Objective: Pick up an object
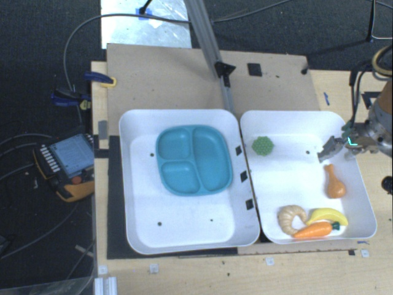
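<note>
Right white bin (288,121): orange-tan drumstick (334,183), narrow end up.

Glossy white plastic bins (184,238), matt blue plastic plate (194,160); raw cardboard bench (172,72)

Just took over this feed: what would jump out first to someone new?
The blue divided plate sits in the left bin, the brightest thing in view. In the right bin, a green ball lies alone near the top, with a carrot, banana and pastry bunched at the bottom. The gripper hangs just above a drumstick.
</note>
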{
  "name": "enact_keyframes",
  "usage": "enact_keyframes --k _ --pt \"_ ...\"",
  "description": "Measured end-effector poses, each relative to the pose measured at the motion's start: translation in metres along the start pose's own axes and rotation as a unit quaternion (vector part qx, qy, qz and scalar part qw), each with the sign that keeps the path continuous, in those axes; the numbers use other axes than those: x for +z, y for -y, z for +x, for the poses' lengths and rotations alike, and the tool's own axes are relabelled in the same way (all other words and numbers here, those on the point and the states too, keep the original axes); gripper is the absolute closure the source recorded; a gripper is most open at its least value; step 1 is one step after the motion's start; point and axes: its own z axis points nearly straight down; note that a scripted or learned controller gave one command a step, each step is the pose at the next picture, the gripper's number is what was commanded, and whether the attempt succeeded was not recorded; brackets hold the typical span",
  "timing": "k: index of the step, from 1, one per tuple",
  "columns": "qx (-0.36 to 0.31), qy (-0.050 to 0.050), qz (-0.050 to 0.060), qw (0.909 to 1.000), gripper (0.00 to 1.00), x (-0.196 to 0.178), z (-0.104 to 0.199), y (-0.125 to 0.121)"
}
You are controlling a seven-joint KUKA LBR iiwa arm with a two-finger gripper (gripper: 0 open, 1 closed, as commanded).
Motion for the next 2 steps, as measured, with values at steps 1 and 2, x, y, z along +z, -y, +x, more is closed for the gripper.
enact_keyframes --k 1,2 --pt "0.000 0.000 -0.001 1.0000 0.00 -0.001 0.000 0.000" --pt "0.001 0.000 0.001 1.0000 0.00 0.042 0.002 0.003"
